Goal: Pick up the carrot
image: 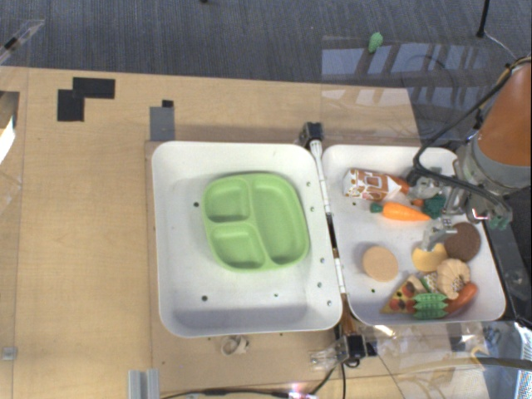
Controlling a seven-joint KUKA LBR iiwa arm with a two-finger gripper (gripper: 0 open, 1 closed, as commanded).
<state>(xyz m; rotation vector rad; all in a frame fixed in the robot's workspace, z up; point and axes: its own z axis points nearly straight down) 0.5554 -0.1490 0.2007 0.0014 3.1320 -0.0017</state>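
Note:
The orange carrot [404, 213] with a small green top lies on its side in the upper middle of the right bin [357, 223], pointing left. My gripper [438, 226] hangs just right of the carrot's thick end, low over the bin, and nothing shows held in it. The arm's orange band [507, 127] and grey wrist reach in from the right edge above it.
A brown-and-white carton [371, 184] lies just above the carrot. Below the carrot are a tan round disc [381, 263], a yellow piece [427, 259], a dark brown disc [463, 242] and a pile of toy foods [432, 293]. The left bin [179, 298] holds a green divided plate [253, 221].

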